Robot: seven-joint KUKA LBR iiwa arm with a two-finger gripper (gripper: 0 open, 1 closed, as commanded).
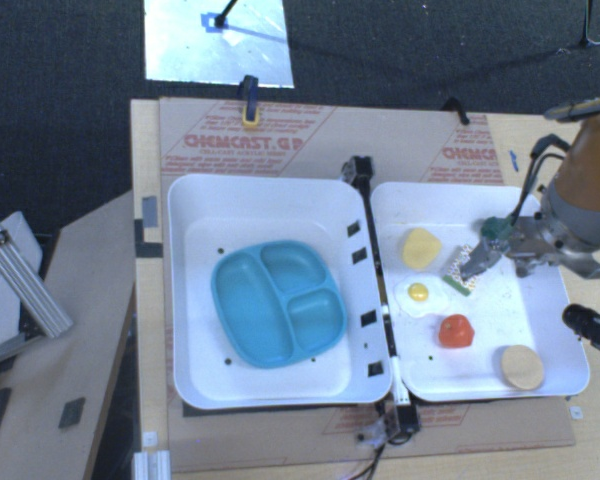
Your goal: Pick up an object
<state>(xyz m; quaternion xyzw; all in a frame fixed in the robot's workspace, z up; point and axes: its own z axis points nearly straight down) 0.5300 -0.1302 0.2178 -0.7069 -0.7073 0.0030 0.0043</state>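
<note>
Objects to pick all sit in the right bin [580,368], shallow white plastic with rounded corners. Yellow lumpy piece [421,248] near the bin's upper left, matte, roughly rounded-triangular. Just below it a toy fried egg [417,293]: flat white irregular disc, yellow dome in the middle. Red piece [456,331] further down, squat and rounded, tomato-like, slight sheen. Tan disc [522,366] at lower right, flat, smooth, cookie-like.

Gripper [472,265] comes in from the right on the grey arm, tilted down-left, tips over the bin floor between the yellow piece and the egg's right side. A small flat green-edged item [458,285] lies right at the tips; touching or just under them, can't resolve it at this resolution. Jaw opening: cannot tell, fingers blur into one grey-white shape, and nothing is clearly seen between them.

Left bin [190,268], same white plastic, carries a teal compartment tray [277,303]: rounded rectangle, three moulded sections, glossy, rotated slightly. Both bins rest on a cardboard sheet [280,140] with red printing.
</note>
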